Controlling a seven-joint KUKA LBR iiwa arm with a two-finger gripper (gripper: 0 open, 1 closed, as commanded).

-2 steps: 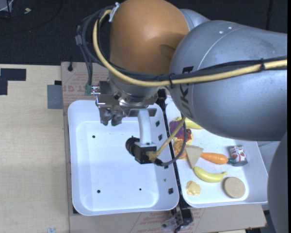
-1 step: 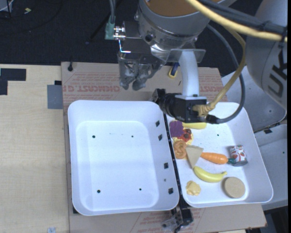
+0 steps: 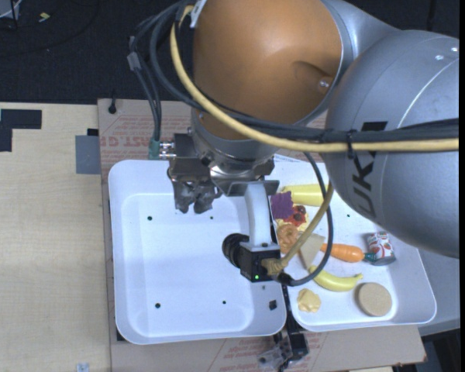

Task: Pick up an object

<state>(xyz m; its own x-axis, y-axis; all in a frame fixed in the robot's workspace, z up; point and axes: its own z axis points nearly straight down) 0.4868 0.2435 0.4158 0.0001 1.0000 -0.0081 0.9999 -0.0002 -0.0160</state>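
Pincer (image 3: pixel 194 204) over left bin (image 3: pixel 132 285), grip state unclear; arm lettering unreadable.

Bench top (image 3: pixel 39 231): pale wood-grain board, with dark grey rectangular patches (image 3: pixel 85 152) near its far edge. Cardboard sheet (image 3: pixel 128 134): brown, red printing, lying on the bench. Floor (image 3: pixel 62 37) beyond the far edge: black, with loose cables (image 3: pixel 8 6).

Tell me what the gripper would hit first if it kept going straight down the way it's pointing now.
Probably the bare white floor of the left bin. The gripper points down over that bin's upper part, with nothing visible beneath it, though height above the floor is hard to judge from this view.
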